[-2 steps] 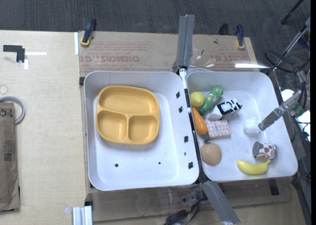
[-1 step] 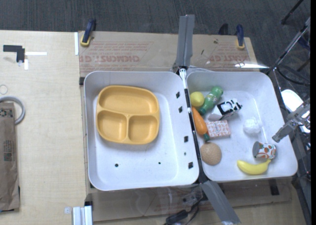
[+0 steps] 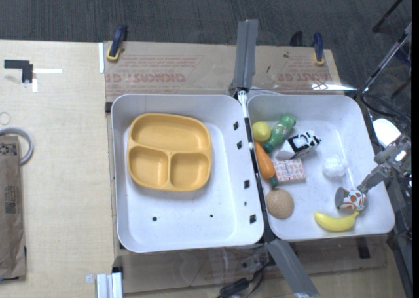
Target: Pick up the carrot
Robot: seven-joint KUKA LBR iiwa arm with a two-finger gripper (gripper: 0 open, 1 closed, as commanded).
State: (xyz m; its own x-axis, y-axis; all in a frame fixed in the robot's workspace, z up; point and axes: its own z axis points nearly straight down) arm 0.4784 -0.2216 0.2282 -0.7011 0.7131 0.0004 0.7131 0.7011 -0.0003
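Carrot [image 3: 264, 161] lying in the right bin [image 3: 357, 110], hard against its left wall, just below a yellow lemon [image 3: 261, 131] and a green bottle [image 3: 282, 128], touching or nearly touching a small pink box [image 3: 289, 171] on its right, with a round brown fruit [image 3: 279, 203] just beneath. Long axis running near top-to-bottom in the camera view, tilted slightly so the lower end leans rightward; narrower tip seemingly at the upper end, though hard to confirm. Claw [image 3: 351, 200] across the same bin, near its right side, low over a banana [image 3: 336, 221], well apart from the carrot. Cannot tell whether the claw is parted or closed. Carrot therefore leftward and a little upward of the claw, calling for a traverse over the bin and a grip across the short width.
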